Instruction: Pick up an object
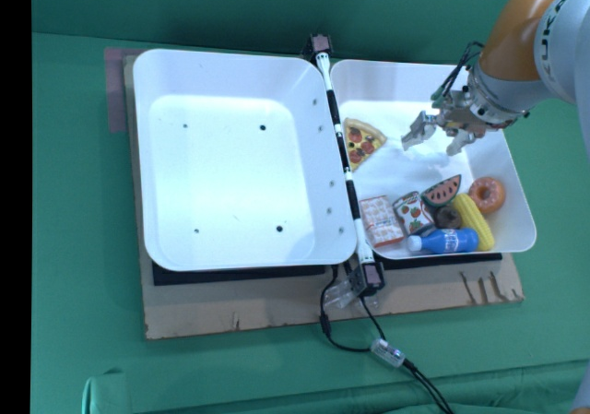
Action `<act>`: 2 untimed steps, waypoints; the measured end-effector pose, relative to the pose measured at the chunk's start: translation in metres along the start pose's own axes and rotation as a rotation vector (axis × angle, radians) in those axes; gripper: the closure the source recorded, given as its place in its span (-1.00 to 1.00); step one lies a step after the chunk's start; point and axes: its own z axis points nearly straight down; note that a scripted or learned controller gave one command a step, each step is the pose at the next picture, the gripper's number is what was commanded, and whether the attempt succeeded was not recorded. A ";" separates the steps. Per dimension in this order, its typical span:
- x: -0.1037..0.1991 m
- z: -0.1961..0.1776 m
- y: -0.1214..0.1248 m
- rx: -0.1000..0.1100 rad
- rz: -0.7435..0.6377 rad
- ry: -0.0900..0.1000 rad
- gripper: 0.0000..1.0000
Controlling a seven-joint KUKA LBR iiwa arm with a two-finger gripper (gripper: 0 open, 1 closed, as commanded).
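Note:
My gripper [435,137] hangs over the middle of the right bin [502,156], fingers spread open with nothing between them. A pizza slice [360,141] lies to its left near the divider. Below it along the bin's front lie a watermelon slice [442,191], a glazed donut [487,194], a corn cob [473,220], a small chocolate donut [449,218], a blue bottle [445,242], a strawberry carton [412,212] and a pink snack packet [380,220].
The left bin [230,159] sits beside the right one, split by a black-and-white rail [339,149]. Both rest on a cardboard sheet [277,315] over green cloth. A cable [387,352] trails off the front.

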 end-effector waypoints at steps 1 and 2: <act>-0.008 0.012 0.073 -0.012 -0.004 -0.003 -1.00; -0.008 0.012 0.073 -0.012 -0.004 -0.003 -1.00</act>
